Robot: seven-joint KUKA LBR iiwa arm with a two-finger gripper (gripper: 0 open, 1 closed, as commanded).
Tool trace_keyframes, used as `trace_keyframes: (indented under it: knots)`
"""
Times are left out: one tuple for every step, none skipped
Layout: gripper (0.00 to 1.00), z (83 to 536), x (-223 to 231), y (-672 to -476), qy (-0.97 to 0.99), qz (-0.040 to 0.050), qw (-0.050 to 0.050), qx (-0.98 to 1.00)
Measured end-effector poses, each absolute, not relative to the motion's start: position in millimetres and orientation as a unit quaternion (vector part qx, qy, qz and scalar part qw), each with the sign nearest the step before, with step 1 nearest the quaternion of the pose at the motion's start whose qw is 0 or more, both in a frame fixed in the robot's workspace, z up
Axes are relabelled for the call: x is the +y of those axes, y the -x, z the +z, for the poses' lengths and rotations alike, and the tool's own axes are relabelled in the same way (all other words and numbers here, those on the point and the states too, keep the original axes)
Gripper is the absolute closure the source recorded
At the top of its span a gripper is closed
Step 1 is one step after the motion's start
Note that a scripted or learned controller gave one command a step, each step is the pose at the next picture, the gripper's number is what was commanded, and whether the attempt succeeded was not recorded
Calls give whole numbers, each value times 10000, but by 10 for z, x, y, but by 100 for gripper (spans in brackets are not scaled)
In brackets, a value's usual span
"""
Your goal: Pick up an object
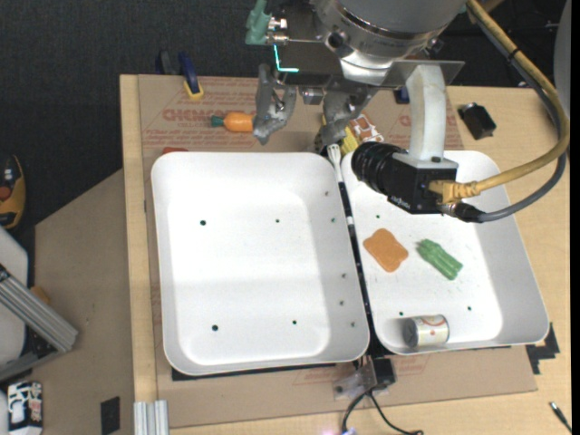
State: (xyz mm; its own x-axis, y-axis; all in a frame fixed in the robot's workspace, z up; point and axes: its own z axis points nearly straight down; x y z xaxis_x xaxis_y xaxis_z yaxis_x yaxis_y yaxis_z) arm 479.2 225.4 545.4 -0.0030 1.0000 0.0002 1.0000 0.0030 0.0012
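- Hovering at the right bin's (507,270) far-left corner, the claw (340,139) is nipping a small yellow-brown object (361,132), as far as I can tell
- Looking light and stiff, it is probably calling for a grip across its middle

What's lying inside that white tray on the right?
In the right bin: an orange slice-shaped piece, a green ridged piece and a small metal can. The black camera unit and arm cover the bin's far corner.

Robotics lab — white bins (245,352), cabled arm (390,7)
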Motion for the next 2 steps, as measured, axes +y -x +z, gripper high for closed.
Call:
trace_keyframes:
  knots:
    - [100, 5563, 2262, -4795, -7055, 25, 12, 7087]
    - [100, 5667, 2268, -4798, -7050, 37, 17, 7092]
